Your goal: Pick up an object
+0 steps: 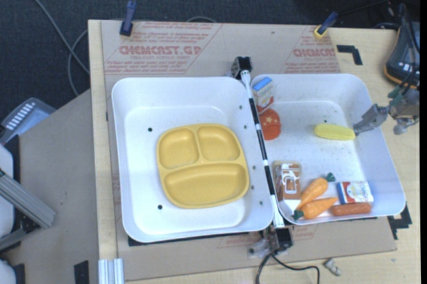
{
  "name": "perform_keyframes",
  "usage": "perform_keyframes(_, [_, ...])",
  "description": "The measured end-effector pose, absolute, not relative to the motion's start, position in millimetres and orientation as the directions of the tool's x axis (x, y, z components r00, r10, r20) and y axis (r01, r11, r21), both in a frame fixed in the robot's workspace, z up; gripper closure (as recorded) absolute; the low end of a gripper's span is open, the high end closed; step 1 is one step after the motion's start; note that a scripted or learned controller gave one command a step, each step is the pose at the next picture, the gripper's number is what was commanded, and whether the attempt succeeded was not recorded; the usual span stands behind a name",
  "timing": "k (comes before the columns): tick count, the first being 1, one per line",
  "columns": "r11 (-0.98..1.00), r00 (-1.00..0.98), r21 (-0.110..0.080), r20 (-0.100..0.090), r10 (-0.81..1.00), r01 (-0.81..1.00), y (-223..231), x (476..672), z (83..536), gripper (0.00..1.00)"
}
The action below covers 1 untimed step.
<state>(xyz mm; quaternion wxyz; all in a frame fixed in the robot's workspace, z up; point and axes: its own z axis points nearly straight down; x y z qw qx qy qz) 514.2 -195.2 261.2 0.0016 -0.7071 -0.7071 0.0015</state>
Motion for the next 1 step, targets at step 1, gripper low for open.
perform_keyframes(1, [0.001,-0.001,-0.005,0.002,1.000,1.000,-147.5,595.9,155.1,0.00])
